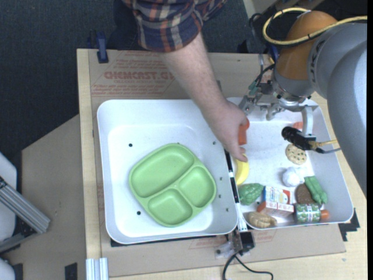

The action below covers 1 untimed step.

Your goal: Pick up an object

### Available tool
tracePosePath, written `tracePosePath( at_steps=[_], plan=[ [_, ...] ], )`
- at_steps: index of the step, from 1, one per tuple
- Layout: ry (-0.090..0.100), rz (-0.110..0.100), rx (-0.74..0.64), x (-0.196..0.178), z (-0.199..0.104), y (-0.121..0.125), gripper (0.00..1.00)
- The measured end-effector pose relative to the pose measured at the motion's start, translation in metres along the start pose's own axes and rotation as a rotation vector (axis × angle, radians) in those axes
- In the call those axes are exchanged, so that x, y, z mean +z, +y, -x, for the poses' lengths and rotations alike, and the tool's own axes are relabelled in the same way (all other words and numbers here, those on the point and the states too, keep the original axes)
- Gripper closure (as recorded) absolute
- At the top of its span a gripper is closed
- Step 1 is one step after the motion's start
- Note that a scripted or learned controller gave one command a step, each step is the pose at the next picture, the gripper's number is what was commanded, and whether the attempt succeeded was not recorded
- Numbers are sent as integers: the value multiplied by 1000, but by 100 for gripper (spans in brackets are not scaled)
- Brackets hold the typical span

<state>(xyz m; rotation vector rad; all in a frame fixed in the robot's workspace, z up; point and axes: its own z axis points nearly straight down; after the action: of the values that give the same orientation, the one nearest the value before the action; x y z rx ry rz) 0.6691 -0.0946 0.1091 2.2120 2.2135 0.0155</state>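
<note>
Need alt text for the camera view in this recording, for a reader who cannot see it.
A person's hand reaches into the right bin among toy foods, touching an orange piece near a yellow banana, while the robot's gripper hangs over the bin's far end. The left bin holds a green divided plate.

Cardboard sheet [143,74] under the bins: red printed lettering is showing "CHEMCAST", then a "G" before a person's arm is cutting it off.
Smaller red line beneath it: too blurred to read.
Food packages [278,198]: print is showing, but illegible.
</note>
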Motion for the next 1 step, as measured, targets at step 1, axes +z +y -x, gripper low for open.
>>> tracePosePath(
  at_steps=[1],
  plan=[
    [-1, 5, -1, 3, 0, -4, 0]
  ],
)
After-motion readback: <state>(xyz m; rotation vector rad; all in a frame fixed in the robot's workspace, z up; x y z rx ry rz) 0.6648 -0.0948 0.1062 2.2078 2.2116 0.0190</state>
